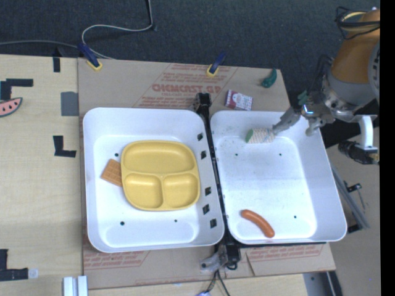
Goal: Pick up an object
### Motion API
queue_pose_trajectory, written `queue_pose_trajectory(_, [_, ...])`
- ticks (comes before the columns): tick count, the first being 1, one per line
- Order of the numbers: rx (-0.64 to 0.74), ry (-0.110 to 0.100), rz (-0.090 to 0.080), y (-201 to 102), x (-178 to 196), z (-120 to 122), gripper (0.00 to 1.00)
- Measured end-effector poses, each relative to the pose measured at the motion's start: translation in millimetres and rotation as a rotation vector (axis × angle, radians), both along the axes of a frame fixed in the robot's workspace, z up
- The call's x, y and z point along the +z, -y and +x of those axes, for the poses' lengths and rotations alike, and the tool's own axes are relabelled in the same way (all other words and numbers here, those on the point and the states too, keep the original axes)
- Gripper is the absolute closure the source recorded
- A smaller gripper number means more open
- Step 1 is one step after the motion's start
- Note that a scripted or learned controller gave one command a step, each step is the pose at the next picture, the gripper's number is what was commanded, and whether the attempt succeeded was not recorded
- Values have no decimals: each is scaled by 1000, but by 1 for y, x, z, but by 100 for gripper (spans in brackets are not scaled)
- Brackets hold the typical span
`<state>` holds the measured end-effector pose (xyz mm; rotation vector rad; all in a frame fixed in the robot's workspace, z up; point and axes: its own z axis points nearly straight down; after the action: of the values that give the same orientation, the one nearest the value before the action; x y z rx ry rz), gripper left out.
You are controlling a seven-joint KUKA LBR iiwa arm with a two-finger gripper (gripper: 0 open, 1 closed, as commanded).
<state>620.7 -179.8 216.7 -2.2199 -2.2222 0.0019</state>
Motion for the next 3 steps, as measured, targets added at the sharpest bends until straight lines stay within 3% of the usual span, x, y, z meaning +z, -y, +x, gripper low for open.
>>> queue_pose_trajectory(1, [0, 3, 0, 0, -129, 0, 0])
queue_pose_trajectory(2, [2, 5, -3, 0, -120, 1, 100])
queue_pose_trajectory(3, [1, 5, -3, 0, -120, 1, 0])
